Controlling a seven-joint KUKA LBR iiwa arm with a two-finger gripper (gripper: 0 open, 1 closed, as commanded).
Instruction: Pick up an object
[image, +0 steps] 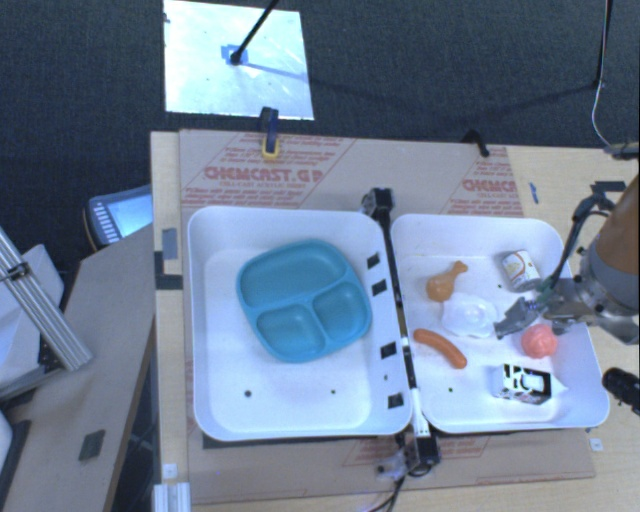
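In the right bin lie several small objects: a tan drumstick-shaped toy, a clear white lump, an orange sausage, a pink ball, a small tin and a black-and-white box. My gripper reaches in from the right and hovers low between the white lump and the pink ball, just above and to the left of the ball. Nothing is visibly held in it.
The left bin bears a blue divided plate. A black hinge strip runs between the two bins. Cardboard lies under the bins, with a yellow clamp at the back.
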